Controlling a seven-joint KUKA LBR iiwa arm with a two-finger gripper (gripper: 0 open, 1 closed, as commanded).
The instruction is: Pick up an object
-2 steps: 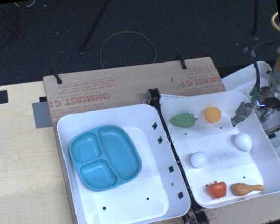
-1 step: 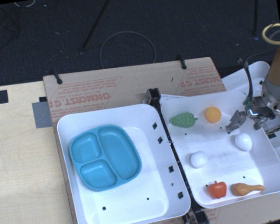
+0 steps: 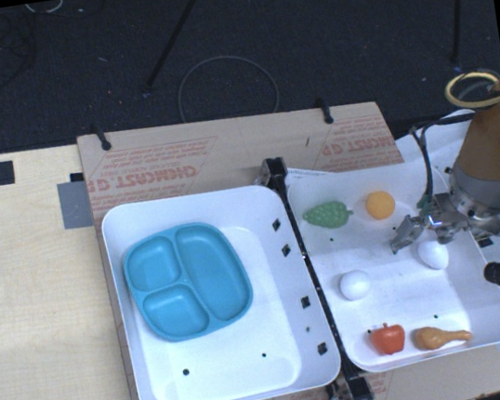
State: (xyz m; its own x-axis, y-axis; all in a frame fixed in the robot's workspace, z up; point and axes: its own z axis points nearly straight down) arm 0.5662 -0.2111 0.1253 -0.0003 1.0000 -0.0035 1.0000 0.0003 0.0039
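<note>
1. The arm reaches in from the right; its gripper (image 3: pixel 422 231) hangs low over the right bin (image 3: pixel 496 327), near that bin's right side
2. Whether the fingers are open or closed cannot be told
3. A white egg (image 3: pixel 434 255) lies just beside the gripper, below it in the view
4. Also in the right bin: a second white egg (image 3: pixel 354 285), an orange ball (image 3: pixel 381 205), a green leafy piece (image 3: pixel 328 215), a red apple (image 3: pixel 388 339), a tan drumstick (image 3: pixel 439 337)
5. The left bin (image 3: pixel 213 384) holds a blue divided plate (image 3: pixel 187 280)
</note>
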